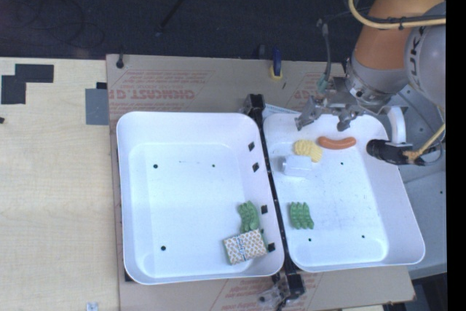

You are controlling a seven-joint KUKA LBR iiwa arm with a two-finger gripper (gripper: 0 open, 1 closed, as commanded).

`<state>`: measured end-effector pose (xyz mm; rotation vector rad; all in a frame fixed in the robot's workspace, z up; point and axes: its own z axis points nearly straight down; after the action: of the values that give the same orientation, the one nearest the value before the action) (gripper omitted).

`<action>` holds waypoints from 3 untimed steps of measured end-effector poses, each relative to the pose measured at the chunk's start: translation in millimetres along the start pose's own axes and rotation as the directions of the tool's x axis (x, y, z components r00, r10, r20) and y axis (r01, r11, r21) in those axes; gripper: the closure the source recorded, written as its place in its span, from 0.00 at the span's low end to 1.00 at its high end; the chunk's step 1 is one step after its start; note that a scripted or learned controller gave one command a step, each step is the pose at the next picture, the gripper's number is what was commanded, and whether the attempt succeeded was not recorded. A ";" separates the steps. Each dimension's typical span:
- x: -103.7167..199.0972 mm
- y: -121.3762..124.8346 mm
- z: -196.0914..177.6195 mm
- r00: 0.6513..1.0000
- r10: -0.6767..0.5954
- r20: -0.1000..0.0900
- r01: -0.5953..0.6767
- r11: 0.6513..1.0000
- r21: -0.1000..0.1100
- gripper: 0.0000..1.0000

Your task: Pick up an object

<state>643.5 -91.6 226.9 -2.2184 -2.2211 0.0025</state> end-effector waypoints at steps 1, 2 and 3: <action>-0.1 0.1 -10.0 1.000 -0.002 0.000 0.002 1.000 0.000 1.00; -11.8 1.4 -107.0 1.000 -0.002 0.003 0.002 1.000 -0.012 1.00; -71.3 -83.3 -101.5 1.000 0.008 0.002 -0.008 1.000 0.002 1.00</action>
<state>560.6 -163.1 328.6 -2.2273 -2.2125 0.0071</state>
